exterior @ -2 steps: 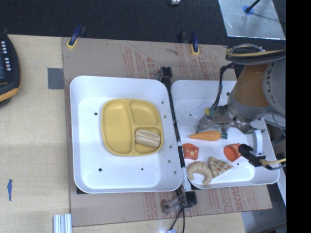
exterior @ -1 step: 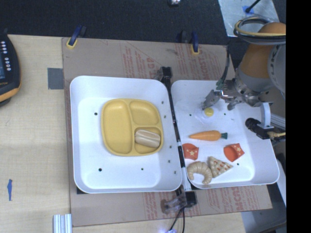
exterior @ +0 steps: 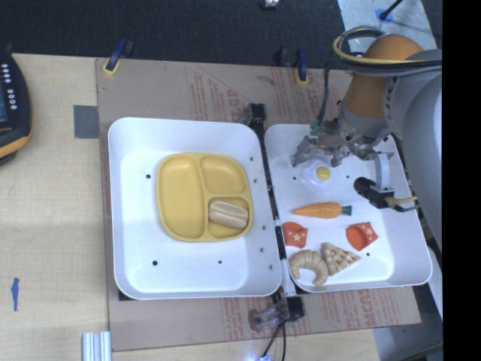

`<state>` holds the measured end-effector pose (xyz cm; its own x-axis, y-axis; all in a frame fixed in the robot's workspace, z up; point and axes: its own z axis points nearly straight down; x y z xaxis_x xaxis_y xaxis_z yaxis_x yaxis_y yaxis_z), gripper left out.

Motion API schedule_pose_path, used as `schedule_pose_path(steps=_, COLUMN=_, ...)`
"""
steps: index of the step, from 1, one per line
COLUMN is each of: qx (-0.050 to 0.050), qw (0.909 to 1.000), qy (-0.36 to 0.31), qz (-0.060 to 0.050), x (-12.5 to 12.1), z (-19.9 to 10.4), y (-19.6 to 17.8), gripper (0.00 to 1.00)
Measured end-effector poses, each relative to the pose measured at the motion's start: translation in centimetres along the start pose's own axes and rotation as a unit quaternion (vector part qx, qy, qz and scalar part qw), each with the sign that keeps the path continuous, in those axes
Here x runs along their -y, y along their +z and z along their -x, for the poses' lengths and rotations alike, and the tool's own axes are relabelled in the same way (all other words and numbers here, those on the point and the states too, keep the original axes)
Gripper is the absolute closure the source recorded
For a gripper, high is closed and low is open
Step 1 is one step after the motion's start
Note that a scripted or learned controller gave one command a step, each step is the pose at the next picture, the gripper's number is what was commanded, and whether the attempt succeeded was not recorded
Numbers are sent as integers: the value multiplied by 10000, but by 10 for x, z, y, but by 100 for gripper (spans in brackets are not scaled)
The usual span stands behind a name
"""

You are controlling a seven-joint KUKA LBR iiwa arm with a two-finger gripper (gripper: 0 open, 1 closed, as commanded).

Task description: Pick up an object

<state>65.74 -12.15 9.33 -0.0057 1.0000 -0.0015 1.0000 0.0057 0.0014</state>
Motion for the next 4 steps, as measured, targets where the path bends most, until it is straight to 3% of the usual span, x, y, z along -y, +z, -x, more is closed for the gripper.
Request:
schedule_pose_path(steps=3, qx=-8, qw=10000, qy=14, qz=-34, x=22, z=14, y=2, gripper=0)
schedule_pose_path(steps=4, qx=-4, qw=10000, qy=16, qz=-11, x=15, z=28, y=1, gripper=0)
